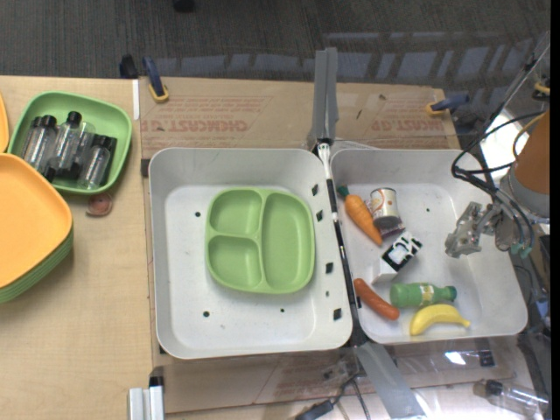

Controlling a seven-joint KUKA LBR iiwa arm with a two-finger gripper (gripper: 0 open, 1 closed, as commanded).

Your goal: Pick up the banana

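Banana (438,319): we counted one, yellow, at the right bin's (490,169) near edge.
Carrots (360,217): two.
Gripper (464,234): we couldn't tell its opening; it gripped nothing.

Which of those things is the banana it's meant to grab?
Look in the right-hand shallow white bin, at the corner nearest the camera. The curved yellow banana lies there, just below a green bottle. It is the one yellow thing among its orange and green neighbours.

We read one text only: red capital letters on the flat brown cardboard sheet (289,112) behind the two bins, upside down to the camera, which spelled CHEMCAST GP. The same red print appeared again farther right on that sheet, too faint for us to read.
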